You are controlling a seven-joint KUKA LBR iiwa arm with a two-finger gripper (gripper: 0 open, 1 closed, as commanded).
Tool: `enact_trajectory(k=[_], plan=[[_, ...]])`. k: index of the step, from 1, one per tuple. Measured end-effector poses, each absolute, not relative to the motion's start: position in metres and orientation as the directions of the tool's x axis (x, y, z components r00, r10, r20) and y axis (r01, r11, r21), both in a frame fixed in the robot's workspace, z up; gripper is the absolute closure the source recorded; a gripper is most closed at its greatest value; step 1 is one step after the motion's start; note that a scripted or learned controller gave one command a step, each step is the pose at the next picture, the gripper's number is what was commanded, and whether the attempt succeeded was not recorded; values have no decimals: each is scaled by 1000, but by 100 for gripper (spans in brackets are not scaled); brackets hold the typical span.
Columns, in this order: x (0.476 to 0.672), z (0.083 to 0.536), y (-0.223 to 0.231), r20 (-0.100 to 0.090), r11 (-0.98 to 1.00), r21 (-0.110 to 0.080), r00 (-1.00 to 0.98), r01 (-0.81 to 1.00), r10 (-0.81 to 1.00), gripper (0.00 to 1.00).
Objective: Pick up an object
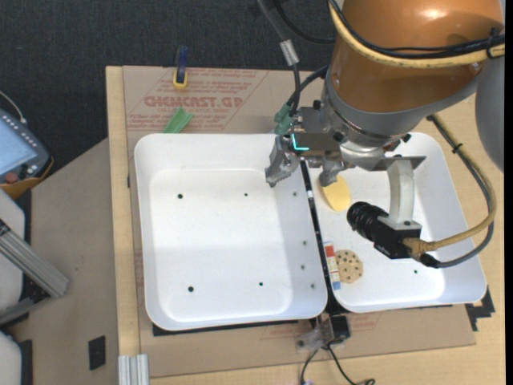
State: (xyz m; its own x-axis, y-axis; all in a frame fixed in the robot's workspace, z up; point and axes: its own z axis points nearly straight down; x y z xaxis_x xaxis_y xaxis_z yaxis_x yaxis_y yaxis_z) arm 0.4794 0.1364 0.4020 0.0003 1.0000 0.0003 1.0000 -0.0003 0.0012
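Bin, left (208,239): shallow, white, a few dark dots on its floor.

Claw (278,167): mine, hanging over the left bin's right-hand margin, just beside the shared wall between the two bins. Released or clenched: I cannot tell from this angle.

Bin, right (445,275): shallow, white, holds the candidates listed below.

Item one, pale yellow piece (337,194): lies to the right of my claw, across the shared wall. It is near the claw and a little toward the front edge of the table. Rounded, with no clear long axis, so approach angle should matter little.

Item two, speckled round biscuit (348,268): farther toward the front, well apart from my claw. A small red-and-blue scrap (330,261) sits just beside it, against the wall.

Judgement: the yellow piece is the nearer pick. It calls for a short shift rightward over the wall, then a descent.
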Motion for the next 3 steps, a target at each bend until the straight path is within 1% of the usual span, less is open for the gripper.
enact_trajectory(k=[1, 2, 3], plan=[[480, 413, 137, 1, 0, 4, 0, 1000, 1000, 100], [479, 450, 164, 3, 3, 5, -3, 1000, 1000, 100], [479, 456, 188, 2, 3, 3, -3, 1000, 1000, 100]])
